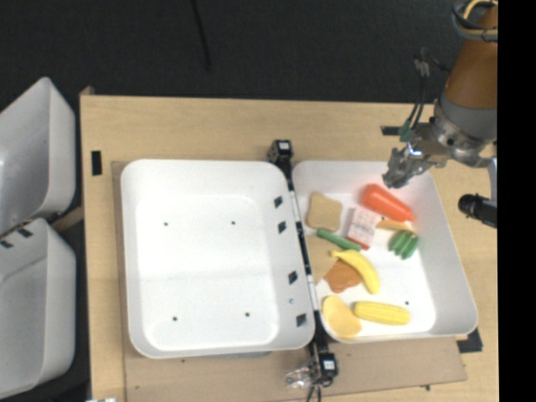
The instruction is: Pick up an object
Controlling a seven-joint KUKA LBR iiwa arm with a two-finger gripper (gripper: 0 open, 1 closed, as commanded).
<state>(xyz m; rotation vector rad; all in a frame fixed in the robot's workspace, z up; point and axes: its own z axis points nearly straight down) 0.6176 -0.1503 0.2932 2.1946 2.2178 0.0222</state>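
Toy foods (366, 262) heaped in right bin (448, 296), left bin (201, 258) beside it, tool (402, 171) above carrot (387, 201), grip state unclear

At the upper right of the frame the grey arm with its orange band reaches in and slants down toward the left, ending in the hand (400, 174), which points downward there.

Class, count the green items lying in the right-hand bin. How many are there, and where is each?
2. A long thin green piece lies near the bin's middle, beside the banana. A stubby green piece lies further right, below the orange carrot. Others might hide underneath.
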